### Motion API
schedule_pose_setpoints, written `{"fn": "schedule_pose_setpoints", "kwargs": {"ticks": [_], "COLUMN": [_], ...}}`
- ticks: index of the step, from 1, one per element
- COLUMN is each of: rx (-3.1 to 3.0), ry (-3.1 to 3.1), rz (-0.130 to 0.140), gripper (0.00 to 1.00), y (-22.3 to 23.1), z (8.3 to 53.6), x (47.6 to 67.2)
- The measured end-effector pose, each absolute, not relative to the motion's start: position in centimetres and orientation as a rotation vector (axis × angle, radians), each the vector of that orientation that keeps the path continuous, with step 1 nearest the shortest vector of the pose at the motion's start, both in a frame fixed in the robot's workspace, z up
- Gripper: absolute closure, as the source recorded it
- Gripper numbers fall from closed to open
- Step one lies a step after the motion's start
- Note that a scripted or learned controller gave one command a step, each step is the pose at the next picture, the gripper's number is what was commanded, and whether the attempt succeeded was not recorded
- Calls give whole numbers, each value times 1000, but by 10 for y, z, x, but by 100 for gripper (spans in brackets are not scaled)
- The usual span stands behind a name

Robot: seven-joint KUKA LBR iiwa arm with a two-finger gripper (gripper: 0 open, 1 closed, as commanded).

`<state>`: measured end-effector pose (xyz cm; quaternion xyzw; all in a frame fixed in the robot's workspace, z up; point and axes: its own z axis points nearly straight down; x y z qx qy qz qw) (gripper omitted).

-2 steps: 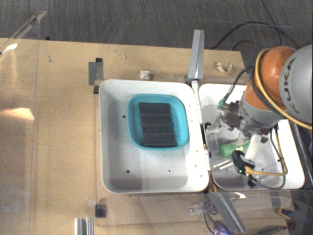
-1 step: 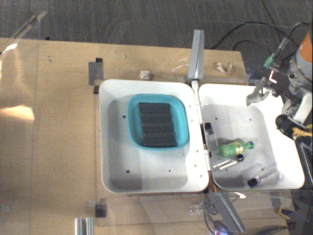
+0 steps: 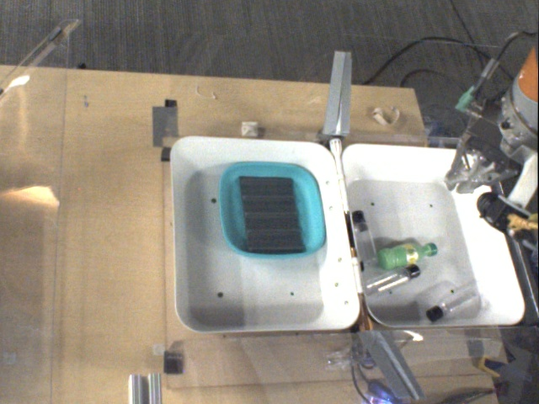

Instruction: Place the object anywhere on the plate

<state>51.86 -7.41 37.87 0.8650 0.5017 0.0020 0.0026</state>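
A square turquoise plastic plate (image 3: pixel 272 209) lies in the left white bin (image 3: pixel 194 251). A green plastic bottle (image 3: pixel 404 254) lies in the right white bin (image 3: pixel 404 196). The tool (image 3: pixel 473 172) hovers at that bin's far right rim.

Two bins sit side by side on the surface (image 3: pixel 101 251). The left bin (image 3: pixel 198 301) holds a plate (image 3: pixel 313 213) toward its far side. The right bin (image 3: pixel 421 196) holds a bottle (image 3: pixel 404 254) near its middle, a marker (image 3: pixel 389 279) just nearer, and a vial (image 3: pixel 450 304) in its near right corner.
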Motion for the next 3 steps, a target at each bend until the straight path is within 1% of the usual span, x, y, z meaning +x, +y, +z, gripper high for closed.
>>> {"fn": "schedule_pose_setpoints", "kwargs": {"ticks": [1, 2, 3], "rx": [2659, 2608, 2604], "ry": [1671, 1750, 1755], "rz": [2, 2, 6], "gripper": [100, 100, 100], "y": [-72, -33, -32], "z": [228, 184, 194], "x": [488, 542, 543]}}
